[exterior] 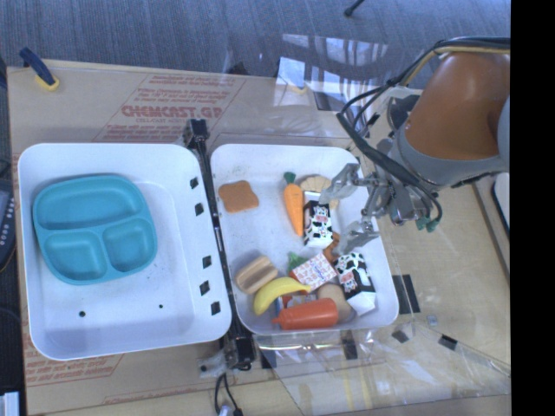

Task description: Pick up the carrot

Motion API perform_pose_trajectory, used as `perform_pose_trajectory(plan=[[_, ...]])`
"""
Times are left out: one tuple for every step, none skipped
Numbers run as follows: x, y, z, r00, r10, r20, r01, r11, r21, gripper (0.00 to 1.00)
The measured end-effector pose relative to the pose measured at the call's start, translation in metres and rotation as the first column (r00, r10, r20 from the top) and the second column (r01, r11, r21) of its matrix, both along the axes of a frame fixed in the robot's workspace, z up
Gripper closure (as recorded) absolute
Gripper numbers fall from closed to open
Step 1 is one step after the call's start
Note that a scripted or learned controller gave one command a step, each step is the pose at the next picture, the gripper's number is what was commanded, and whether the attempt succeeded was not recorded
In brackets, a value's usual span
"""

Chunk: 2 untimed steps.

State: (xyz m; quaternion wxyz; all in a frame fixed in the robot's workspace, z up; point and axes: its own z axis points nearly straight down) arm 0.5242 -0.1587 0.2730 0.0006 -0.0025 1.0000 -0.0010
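The carrot (295, 208) lies in the right bin (260, 159), in its far half, with its long axis running near-to-far and its green top at the far end. Just to its right stands a small milk carton (318, 224), close enough to crowd that side. The gripper (357, 204) hangs over the bin's right edge, to the right of the carrot, its 2 fingers spread apart with nothing between them. The carrot is therefore to the left of the fingers, past the carton. I judge the coming move must shift left and close across the carrot's narrow width.
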Motion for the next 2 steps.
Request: perform_pose_trajectory(plan=[[0.048, 0.033, -0.144, 0.998, 0.058, -0.011, -0.058, 0.998, 0.007, 0.0], [0.078, 0.031, -0.181, 0.998, -0.066, 0.001, 0.066, 0.998, 0.002, 0.0]])
